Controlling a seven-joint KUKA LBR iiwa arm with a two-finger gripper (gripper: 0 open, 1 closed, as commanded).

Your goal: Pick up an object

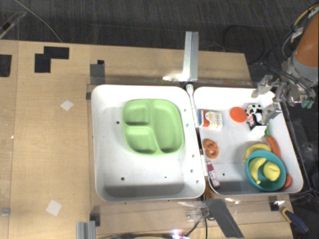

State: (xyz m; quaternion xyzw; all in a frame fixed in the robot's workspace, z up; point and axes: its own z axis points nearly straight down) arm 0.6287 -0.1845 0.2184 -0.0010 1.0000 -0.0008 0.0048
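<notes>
My gripper hangs over the back right corner of the right bin, open, with nothing between its fingers. Just below and left of it lie a black-and-white toy and an orange round piece. A small white, orange and blue carton lies near the bin's left wall. Further forward are a brown pretzel, a dark red stick, an orange carrot and a teal bowl with yellow pieces in it.
The left bin holds a green divided plate. A metal post stands behind the wall between the bins. The grey arm with its orange band comes in from the upper right.
</notes>
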